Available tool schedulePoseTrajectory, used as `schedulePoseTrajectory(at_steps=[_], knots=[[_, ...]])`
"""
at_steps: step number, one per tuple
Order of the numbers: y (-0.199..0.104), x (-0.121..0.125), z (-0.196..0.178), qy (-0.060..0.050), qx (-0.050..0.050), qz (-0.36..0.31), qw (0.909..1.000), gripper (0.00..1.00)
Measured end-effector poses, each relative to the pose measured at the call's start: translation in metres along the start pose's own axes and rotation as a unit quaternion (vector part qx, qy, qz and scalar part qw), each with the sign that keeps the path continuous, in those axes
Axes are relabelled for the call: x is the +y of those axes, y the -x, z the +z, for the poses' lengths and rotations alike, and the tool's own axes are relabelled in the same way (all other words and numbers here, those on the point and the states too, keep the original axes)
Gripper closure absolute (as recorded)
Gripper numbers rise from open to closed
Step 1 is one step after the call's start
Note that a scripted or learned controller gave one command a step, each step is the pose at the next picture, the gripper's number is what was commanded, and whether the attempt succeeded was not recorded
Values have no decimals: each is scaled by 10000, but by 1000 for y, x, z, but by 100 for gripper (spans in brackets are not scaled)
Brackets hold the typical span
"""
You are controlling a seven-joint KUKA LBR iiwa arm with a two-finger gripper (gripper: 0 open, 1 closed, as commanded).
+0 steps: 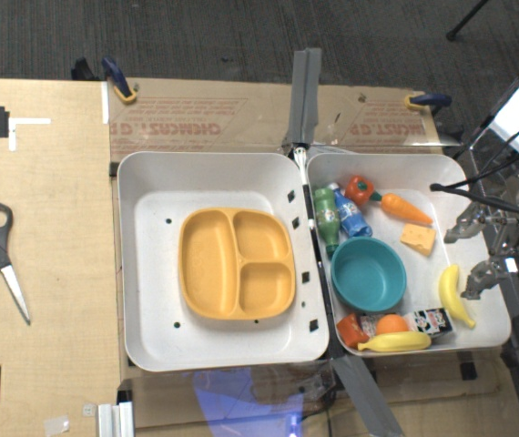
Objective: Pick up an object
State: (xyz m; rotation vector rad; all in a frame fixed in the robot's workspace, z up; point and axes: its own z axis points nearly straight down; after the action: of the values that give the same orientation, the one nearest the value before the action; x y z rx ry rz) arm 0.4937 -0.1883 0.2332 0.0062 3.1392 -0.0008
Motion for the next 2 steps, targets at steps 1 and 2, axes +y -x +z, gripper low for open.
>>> schedulePoseTrajectory(at_steps=[1, 2], knots=[[-13, -31, 128, -10, -21, 735, 9973, 0], [51, 30, 139, -3, -11, 1169, 9931, 0]])
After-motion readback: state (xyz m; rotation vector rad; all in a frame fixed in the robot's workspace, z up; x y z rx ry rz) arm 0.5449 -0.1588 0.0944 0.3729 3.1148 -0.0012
